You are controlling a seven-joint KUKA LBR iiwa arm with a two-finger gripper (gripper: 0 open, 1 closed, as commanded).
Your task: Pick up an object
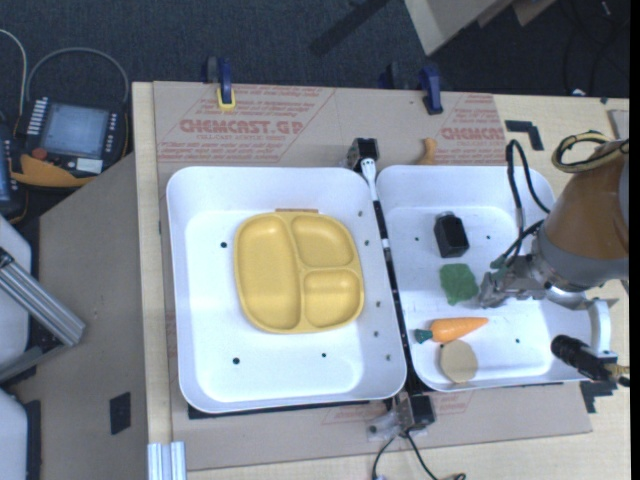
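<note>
Two shallow white bins sit side by side on a table. The left bin (190,298) holds a yellow divided tray (298,270) near its middle. The right bin (520,363) holds four small things: a black block (451,234) toward the upper middle, a green piece (459,282) below it, an orange carrot (458,328) lower still, and a tan disc (459,361) touching the carrot's underside near the bin's lower edge.

The grey and orange arm reaches in from the right of the frame. Its end effector (497,286) hangs low just beside the green piece's right edge and just above the carrot's thick end. I cannot tell how wide its fingers stand, and nothing is visibly between them.

The risks, as I judge them: the green piece and carrot lie close together, so a descent could land between them, nudge one aside, or close on nothing. The carrot could roll away.
</note>
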